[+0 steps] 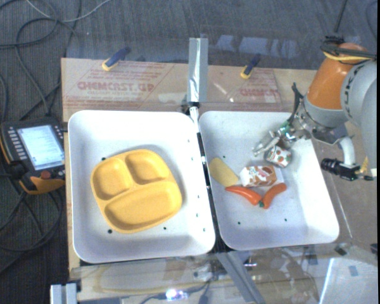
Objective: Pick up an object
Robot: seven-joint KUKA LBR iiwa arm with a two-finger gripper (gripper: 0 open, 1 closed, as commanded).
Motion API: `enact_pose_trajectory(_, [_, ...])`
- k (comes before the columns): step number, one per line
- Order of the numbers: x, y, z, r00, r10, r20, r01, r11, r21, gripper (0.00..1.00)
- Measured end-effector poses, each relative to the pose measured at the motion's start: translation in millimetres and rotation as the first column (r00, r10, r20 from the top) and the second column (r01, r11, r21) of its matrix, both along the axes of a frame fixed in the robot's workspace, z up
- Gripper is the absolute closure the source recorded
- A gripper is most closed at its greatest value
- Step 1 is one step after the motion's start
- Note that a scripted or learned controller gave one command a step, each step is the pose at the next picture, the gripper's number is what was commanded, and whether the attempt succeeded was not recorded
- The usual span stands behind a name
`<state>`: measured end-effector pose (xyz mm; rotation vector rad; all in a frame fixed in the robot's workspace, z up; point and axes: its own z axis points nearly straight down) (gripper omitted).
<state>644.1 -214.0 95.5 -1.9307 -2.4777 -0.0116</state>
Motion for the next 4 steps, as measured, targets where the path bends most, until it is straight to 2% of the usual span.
enact_pose_trajectory(1, [0.2, -0.1, 9.2, 1.000, 0.001, 0.000, -0.001, 1.000, -0.003, 1.00])
enact_pose_trajectory(2, [0.1, -0.1, 9.1, 1.000, 0.001, 0.000, -0.001, 1.000, -0.003, 0.00])
enact_pose_trajectory(3, [-69.0, -0.7, -3.9, 0.985, 0.173, 0.012, -0.173, 0.985, -0.009, 0.00])
enact_pose_trajectory(4, [-67.6, -1.3, 5.6, 0.985, 0.173, 0.016, -0.173, 0.985, -0.014, 1.00])
